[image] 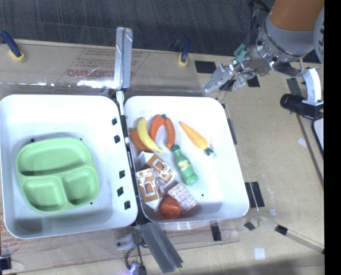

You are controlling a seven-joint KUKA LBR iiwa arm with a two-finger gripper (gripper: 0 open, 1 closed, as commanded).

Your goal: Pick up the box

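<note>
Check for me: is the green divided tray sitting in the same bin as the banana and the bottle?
No, the green tray lies in the left bin, while the banana and bottle are in the right bin.

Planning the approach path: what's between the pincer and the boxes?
In the camera view, carrot and green bottle lie between pincer and boxes.

The end effector (219,80) hangs beyond the right bin (230,171), apart from the boxes (153,182) inside.
</note>
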